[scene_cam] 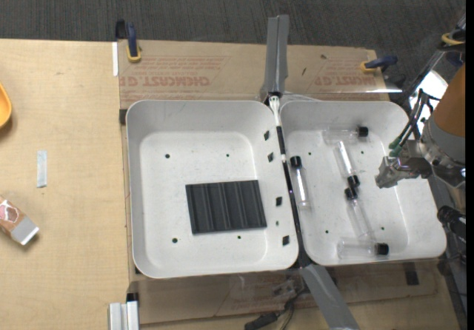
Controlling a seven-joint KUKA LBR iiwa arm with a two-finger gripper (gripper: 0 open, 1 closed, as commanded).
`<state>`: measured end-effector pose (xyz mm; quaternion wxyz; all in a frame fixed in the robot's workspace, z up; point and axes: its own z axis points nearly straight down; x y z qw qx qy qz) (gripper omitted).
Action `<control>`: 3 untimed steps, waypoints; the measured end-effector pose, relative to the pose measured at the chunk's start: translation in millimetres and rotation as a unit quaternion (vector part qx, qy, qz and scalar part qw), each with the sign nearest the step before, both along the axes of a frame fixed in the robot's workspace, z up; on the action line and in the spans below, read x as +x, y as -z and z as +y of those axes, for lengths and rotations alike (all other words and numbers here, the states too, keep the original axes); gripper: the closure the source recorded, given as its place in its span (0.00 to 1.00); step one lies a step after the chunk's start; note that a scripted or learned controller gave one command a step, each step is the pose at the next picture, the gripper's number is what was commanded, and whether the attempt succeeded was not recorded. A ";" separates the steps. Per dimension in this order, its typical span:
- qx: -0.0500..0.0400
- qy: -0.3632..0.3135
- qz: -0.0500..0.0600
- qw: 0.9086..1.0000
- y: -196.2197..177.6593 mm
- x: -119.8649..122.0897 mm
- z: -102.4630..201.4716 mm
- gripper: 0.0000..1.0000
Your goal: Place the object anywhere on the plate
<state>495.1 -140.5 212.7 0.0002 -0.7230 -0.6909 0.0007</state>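
A dark grey ribbed plate (pixel 226 206) lies flat on the floor of the left bin (pixel 148 173). Several clear plastic tubes with black caps lie scattered in the right bin (pixel 326 232): one (pixel 346 166) near its middle, one (pixel 342 133) toward the back, one (pixel 361 249) by the front wall. Another tube (pixel 298 182) rests along the left wall by the divider. My gripper (pixel 391 173) hangs over the right side of the right bin, to the right of the middle tube and apart from it. Nothing shows in its grasp.
The bins sit on brown cardboard (pixel 192 73) held by clamps (pixel 127 38) at the back. On the wooden bench to the left lie a small grey strip (pixel 41 169) and a wrapped item (pixel 16 223). Cables and the arm (pixel 448 110) crowd the right edge.
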 end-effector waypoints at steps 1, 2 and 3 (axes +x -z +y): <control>-0.001 0.038 0.000 0.999 -64.9 -2.4 73.9 1.00; -0.001 0.118 0.002 0.993 -27.1 25.0 130.9 1.00; -0.001 0.095 0.001 0.995 -61.2 85.4 184.2 1.00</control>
